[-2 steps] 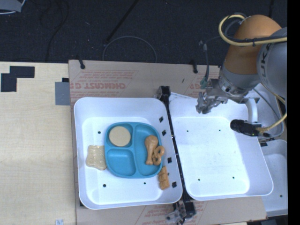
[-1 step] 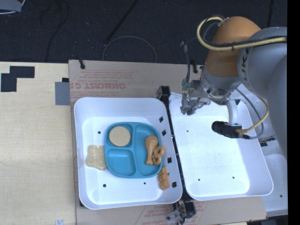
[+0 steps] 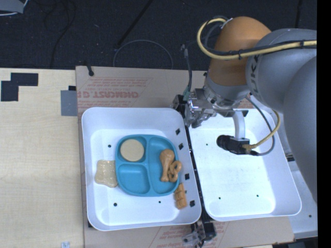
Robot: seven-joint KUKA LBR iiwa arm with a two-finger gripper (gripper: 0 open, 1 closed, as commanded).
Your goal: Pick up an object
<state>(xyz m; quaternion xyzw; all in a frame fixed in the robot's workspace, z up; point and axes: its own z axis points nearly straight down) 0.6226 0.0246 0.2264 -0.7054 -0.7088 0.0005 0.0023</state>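
Pale wooden table [image 3: 36,154] carries a flat brown printed cardboard sheet [image 3: 129,87]. Two shallow white plastic bins sit side by side on the cardboard, touching: left bin [image 3: 98,123], right bin [image 3: 243,200]. Black and grey marker patches [image 3: 20,84] lie on table's far left.

blue tray: a blue plastic plate [image 3: 135,179] with three compartments and rounded corners, lying flat in the middle of the left white bin [image 3: 98,124].
round piece: a flat tan disc like a cracker [image 3: 131,150], lying in the plate's upper left compartment.
pretzel piece: a golden-brown twisted pretzel-shaped toy [image 3: 169,165], lying in the plate's right compartment, long axis running toward the bin's near edge.
pale piece: a cream bread-like slab [image 3: 106,173], on the bin floor, touching the plate's left edge.
orange piece: a small orange-brown ridged chunk [image 3: 180,196], on the bin floor by the plate's near right corner.
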